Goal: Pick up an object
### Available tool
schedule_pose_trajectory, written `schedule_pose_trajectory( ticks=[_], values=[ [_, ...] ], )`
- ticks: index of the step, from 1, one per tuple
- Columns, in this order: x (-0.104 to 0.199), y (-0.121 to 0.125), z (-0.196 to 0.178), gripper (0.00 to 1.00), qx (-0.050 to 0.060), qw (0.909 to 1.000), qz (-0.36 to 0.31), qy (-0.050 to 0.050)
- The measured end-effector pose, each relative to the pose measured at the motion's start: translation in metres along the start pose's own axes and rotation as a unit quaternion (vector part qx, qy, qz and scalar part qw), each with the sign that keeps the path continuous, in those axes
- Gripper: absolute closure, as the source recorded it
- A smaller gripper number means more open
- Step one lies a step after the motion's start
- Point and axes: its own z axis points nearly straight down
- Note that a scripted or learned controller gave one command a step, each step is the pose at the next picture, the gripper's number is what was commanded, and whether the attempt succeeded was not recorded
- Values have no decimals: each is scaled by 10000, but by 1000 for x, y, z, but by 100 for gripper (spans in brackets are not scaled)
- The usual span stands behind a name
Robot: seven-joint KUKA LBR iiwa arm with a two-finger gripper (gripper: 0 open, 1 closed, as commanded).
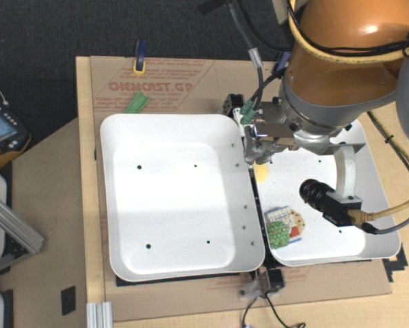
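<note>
The grey gripper (259, 156) hangs over the white right bin (327, 248), above a pale yellow lump (262, 174). Released or clenched: cannot tell.

There were two white bins, a left bin (119, 183) and a right bin (327, 246); one patterned packet (285, 225); seemingly one yellow piece (261, 173); one green strip (136, 102).

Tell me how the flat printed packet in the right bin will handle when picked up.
The small flat printed packet with green dots lies low on the right white bin, so gripping its edges may be hard. It looks thin, probably light. Being flat, it likely won't roll.
</note>
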Motion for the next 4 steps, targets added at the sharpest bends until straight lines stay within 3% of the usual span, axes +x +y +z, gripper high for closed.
schedule_pose_trajectory(
  ticks=[1,2,3,4],
  values=[
    [-25,12,57,100,74,10000,47,-23],
    [-50,-2,60,100,59,10000,45,-16],
    [-18,0,-14,100,-11,10000,7,-2],
    [-23,-1,18,100,64,10000,36,-18]
  ],
)
